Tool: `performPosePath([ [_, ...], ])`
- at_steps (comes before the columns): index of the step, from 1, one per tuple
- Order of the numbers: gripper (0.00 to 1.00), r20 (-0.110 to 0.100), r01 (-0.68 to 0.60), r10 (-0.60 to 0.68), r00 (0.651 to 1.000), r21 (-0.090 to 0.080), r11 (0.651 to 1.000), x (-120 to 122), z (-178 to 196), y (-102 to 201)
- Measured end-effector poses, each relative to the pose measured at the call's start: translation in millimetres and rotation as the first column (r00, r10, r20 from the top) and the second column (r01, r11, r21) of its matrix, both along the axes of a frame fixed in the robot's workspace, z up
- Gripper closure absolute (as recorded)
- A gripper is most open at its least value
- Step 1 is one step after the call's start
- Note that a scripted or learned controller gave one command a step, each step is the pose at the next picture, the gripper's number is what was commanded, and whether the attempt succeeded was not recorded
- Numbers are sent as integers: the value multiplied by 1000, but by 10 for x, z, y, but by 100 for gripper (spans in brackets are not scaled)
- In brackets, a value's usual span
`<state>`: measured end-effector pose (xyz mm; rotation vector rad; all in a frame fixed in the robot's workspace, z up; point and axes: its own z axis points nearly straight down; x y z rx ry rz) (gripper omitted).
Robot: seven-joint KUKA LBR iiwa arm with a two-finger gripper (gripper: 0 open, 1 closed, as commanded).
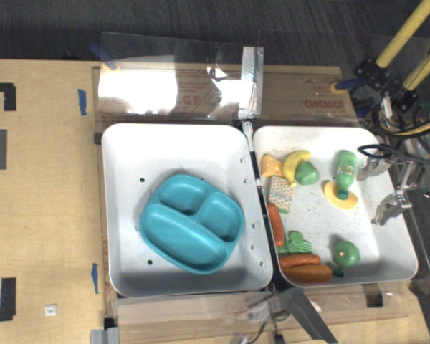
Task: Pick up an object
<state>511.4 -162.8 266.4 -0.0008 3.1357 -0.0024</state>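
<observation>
Tool (387,208) of grey metal hangs at the right edge of the right white bin (317,132). I cannot tell if the tool is spread or pressed together, and no toy can be seen in it.

Closest to the tool, just to its left, is a yellow ring (342,196) with a green toy (345,165) standing on it. A bit below the tool and to its left lies a round green toy fruit (345,253).

Farther from the tool, near the middle of this bin, are a small green ball (307,173) and a yellow banana (294,162), touching each other. Lower down are a green leafy toy (298,242) and a red toy sausage (299,261).

Farther still, along the bin's left wall, are an orange piece (271,166), a spotted block (280,193) and an orange carrot (276,225).

Well away from the tool, in the left white bin (122,156), lies a blue plate (192,223) with three parts. Both bins sit on the light brown desk (36,192).

Farthest from the tool, behind the left bin, is a clear plastic sheet (165,84).
</observation>
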Motion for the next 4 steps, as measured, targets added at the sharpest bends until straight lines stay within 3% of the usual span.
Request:
performPosePath([
  [1, 0, -14, -56, 56, 998, 6, 998, 907, -1304, -322],
  [2, 0, 5, -17, 17, 1000, 0, 1000, 966, -1775, -79],
  [4, 0, 6, -206, 206, 979, -4, 979, 983, -1776, 167],
])
